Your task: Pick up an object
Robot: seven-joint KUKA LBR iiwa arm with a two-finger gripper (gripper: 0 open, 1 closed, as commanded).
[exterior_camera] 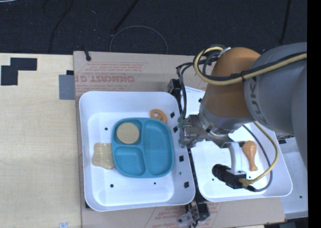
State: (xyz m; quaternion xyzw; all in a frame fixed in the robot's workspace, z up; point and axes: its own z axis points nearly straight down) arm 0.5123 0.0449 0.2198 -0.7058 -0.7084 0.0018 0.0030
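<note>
While the arm (251, 91) is reached in from the right over the right bin (281, 187), its gripper (183, 136) is seen low at the divider between bins; grip state cannot be told. A drumstick toy (250, 152) lies in the right bin, a blue divided tray (145, 156) in the left bin (95, 106).

Even overhead light falling across bench (35, 136), moderately bright. White bins (95, 116) glowing near overexposure, rims losing detail. My orange band (231, 89) catching soft highlight on top, no hard glare. My arm (281, 96) casting faint, diffuse shadow into right bin (281, 182). Dark floor (150, 11) at top sinking into near black, cables barely showing. Whole frame looking slightly soft and grainy; small objects lacking crisp edges.
</note>
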